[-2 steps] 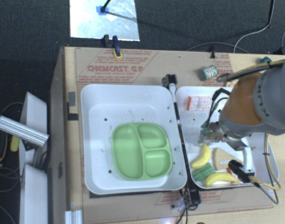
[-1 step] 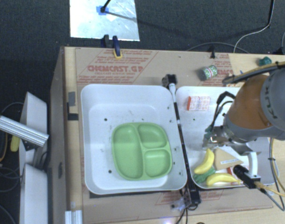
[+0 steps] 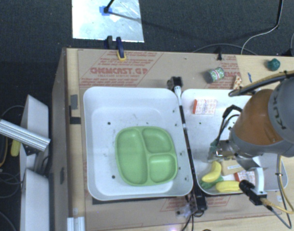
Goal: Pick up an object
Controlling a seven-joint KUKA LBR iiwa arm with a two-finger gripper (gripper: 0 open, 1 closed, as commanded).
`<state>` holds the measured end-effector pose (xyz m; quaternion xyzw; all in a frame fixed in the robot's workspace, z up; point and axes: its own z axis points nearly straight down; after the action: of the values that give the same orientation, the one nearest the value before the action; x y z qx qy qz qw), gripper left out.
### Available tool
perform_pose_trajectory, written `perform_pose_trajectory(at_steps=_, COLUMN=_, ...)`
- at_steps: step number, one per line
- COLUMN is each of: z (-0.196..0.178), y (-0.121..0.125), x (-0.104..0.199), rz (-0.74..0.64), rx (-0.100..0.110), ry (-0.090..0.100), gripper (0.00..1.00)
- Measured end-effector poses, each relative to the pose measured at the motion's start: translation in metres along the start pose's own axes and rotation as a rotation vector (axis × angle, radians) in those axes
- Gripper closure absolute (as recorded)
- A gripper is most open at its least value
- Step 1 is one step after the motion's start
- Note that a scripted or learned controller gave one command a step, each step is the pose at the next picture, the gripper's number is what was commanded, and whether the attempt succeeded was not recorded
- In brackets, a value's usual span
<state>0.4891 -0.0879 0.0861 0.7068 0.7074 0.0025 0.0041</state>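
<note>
Here, gripper (image 3: pixel 219 154): low in the right bin (image 3: pixel 200 124), just above the banana; whether its claw is spread or pressed together I cannot tell
Banana (image 3: pixel 212 173): lies near the bin's front edge, beside a second yellow piece (image 3: pixel 227 186)
Handling: likely a light, stiff, smooth plastic toy, prone to slip
Hold: across the narrow curved middle, not the ends
Neighbours: small box (image 3: pixel 205 106) at the back; green tray (image 3: pixel 147 155) in the left bin (image 3: pixel 99 129)

A grey robot arm (image 3: pixel 282 114) with an orange band reaches in from the right, wrist bent downward, its gripper (image 3: pixel 218 150) pointing down.
</note>
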Motion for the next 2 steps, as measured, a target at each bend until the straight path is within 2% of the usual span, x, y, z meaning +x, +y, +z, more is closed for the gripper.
perform_pose_trajectory(at_steps=1, z=-0.043, y=-0.001, x=-0.043, rz=0.001, rx=0.006, ry=0.001, gripper=0.00)
perform_pose_trajectory(at_steps=2, z=-0.004, y=0.001, x=-0.047, rz=0.000, rx=-0.001, ry=0.002, gripper=0.00)
